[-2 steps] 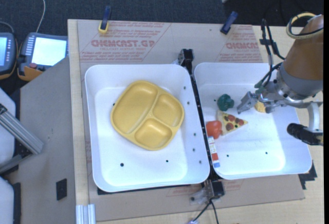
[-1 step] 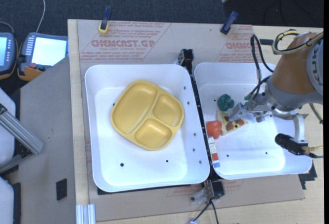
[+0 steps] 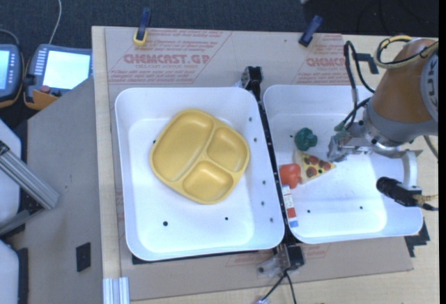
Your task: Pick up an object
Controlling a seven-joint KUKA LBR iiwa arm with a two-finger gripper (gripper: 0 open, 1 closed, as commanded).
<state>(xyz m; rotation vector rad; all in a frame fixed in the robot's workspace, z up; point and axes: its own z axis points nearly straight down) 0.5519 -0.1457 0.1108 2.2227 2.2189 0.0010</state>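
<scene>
A red and white tube [image 3: 288, 206] lay against the left wall of the right bin [image 3: 362, 226], close to its near edge, the lowest thing in the view. Just above it sat a red toy pepper [image 3: 290, 173], touching or nearly touching a toy pizza slice [image 3: 313, 166], and a little farther up a dark green toy [image 3: 305, 137]. These small things clustered in the left half of that bin, and any of them could serve as the object to pick up; the pizza slice looked the likeliest target, since it lay nearest the tool.

The gripper [image 3: 339, 148] hung low over the bin just to the right of the pizza slice, at the end of the arm [image 3: 403, 97] reaching in from the right. Whether it was released or clenched could not be told from this angle, and nothing was seen between its parts, so no grasp could be claimed.

In the left bin [image 3: 139, 226] a yellow divided plate [image 3: 201, 155] lay flat, well apart from the toys. Both bins rested side by side on the counter [image 3: 104, 121].
</scene>
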